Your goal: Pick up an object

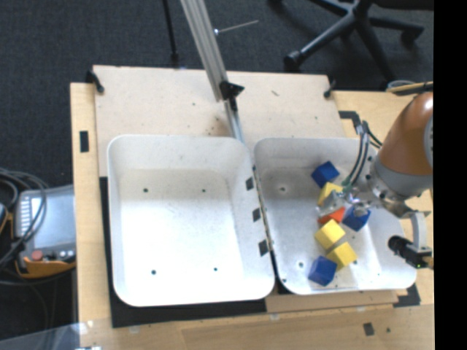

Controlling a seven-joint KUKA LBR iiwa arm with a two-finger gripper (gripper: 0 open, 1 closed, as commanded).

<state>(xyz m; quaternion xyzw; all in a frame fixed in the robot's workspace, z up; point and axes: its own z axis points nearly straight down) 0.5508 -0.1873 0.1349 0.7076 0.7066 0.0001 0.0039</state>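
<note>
Orange block (pixel 333 214) sits mid right bin (pixel 292 268) among yellow and blue blocks under the gripper (pixel 343 199), jaw state unclear; likely light, rigid, best pinched across flat sides.

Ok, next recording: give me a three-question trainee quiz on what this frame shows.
1. True or false: all the blocks lie in the right bin.
2. Which colour is the block nearest the camera? A) blue B) orange C) green
3. Fill in: the end effector is over the ___ bin.

Key: 1 true, none in the left bin. 2 A, the blue block by the near rim. 3 right.
</note>
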